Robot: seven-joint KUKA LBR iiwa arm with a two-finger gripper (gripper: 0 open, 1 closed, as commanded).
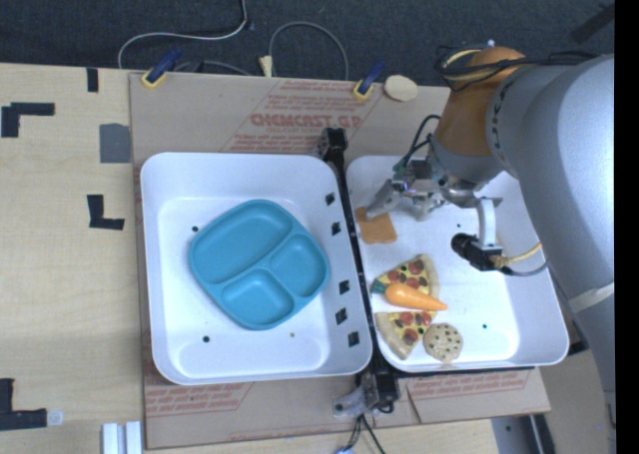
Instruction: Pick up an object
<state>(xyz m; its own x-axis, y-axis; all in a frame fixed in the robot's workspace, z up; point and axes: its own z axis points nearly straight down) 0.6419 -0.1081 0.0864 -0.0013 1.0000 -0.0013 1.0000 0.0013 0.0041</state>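
Seen from above, the tabletop (60,272) carries two shallow white bins side by side on a sheet of brown cardboard (290,113). The left bin (165,342) holds a blue divided plate (260,262), lying flat near its middle. The right bin (519,332) holds the toy food: a tan piece like toast (377,230) near its upper left, a pizza slice (411,272) below that, an orange carrot (411,295) lying across the slice's lower edge, a second pizza slice (399,330) lower down, and a speckled cookie (442,341) just beside it. The grey arm (559,173) with its orange band (469,123) reaches in from the right, and its pincer (389,201) sits low over the upper left of the right bin, just above the toast piece and very near it. I cannot tell how the pincer stands, spread or pressed together, and nothing is visibly caught in it.
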